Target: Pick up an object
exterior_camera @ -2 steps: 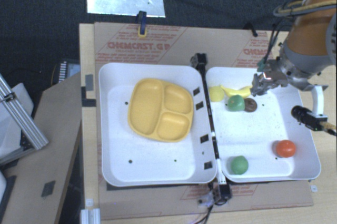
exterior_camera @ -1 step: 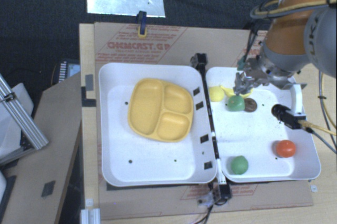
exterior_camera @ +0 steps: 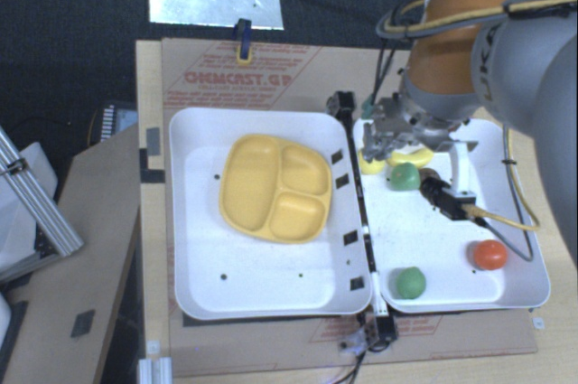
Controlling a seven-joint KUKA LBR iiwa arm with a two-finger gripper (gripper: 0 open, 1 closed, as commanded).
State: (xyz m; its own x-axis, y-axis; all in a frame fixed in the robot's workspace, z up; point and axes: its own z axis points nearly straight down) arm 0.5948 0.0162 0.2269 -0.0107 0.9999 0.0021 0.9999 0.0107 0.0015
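on the worktop [exterior_camera: 153, 75] we see two white bins side by side — the left bin [exterior_camera: 194, 274] holding a yellow divided plate [exterior_camera: 274, 188], the right bin [exterior_camera: 519, 278] holding the loose pieces. the grey arm [exterior_camera: 506, 39] reaches in from three o'clock, its claw [exterior_camera: 390, 143] low over the right bin's eleven o'clock corner, just above a yellow object [exterior_camera: 372, 163] and touching or nearly touching a green ball [exterior_camera: 405, 177] at its five o'clock. whether the claw is apart or together we cannot tell. nothing shows clamped in it, so we judge the pick at the reach-and-descend step. a second green ball [exterior_camera: 411, 282] and an orange ball [exterior_camera: 489, 255] lie well apart toward five o'clock. next, we think, the claw needs to settle around one piece, then lift.
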